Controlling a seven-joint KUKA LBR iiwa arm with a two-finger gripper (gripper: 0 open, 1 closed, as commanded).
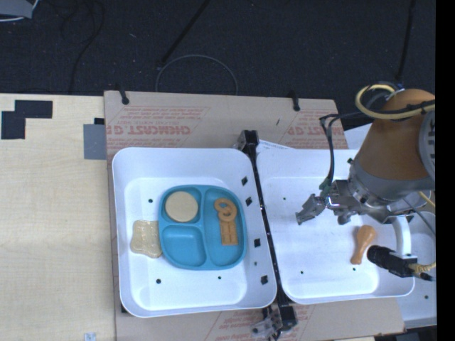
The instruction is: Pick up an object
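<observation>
The grey two-finger gripper (311, 209) hangs over the bare floor of the right shallow white bin (313, 275); whether it is spread or pressed together I cannot tell. An orange drumstick-shaped toy (363, 243) lies in that bin, near the gripper on its right and lower in the view. The left white bin (142, 176) holds a blue sectioned plastic tray (188, 251) bearing a tan round biscuit (180, 206) and an orange-brown key-shaped piece (227, 220); a pale cracker-like slab (146, 238) touches its left edge.

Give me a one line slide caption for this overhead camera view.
The gripper hangs over the right bin near an orange piece; the left bin holds a blue tray.
</observation>
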